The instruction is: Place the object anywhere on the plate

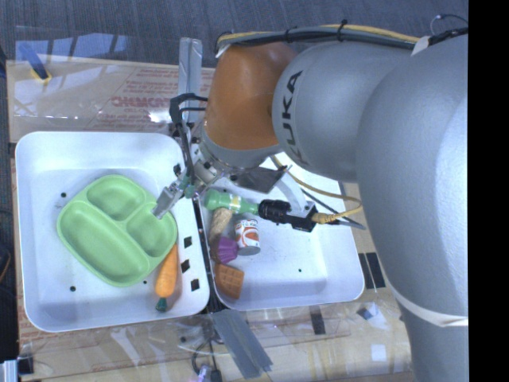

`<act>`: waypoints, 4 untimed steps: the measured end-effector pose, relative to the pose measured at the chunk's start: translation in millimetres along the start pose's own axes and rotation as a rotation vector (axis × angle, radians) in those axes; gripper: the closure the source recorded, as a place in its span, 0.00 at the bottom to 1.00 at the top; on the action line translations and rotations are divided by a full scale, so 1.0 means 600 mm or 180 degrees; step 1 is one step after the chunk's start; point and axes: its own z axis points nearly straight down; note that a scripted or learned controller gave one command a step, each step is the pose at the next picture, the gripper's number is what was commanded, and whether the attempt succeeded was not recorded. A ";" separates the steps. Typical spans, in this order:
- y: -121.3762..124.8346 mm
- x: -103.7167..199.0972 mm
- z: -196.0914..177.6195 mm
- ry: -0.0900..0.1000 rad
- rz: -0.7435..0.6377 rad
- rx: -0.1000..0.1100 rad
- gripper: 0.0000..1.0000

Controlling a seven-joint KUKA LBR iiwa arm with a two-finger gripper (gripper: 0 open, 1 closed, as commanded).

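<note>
Left bin [32, 213] holds green three-compartment plate [115, 228]; orange toy carrot [167, 275] (green stem end down) lies just beside plate's lower right edge, touching bin's right wall. Gripper [169, 200] hangs over plate's right rim, can't tell its grip state. Right bin [334, 277]: green bottle [231, 204], small can [247, 235], purple piece [227, 251], waffle-like block [229, 279] clustered at left side

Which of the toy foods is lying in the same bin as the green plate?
The orange toy carrot, lying beside the green divided plate in the left white bin. The other toys lie in the right white bin.
</note>
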 end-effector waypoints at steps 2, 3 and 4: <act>0.056 0.156 0.152 -0.0005 -0.1040 -0.0009 0.00; 0.056 0.154 0.136 -0.0004 -0.1048 -0.0005 1.00; 0.164 0.105 -0.020 -0.0013 -0.0897 -0.0020 1.00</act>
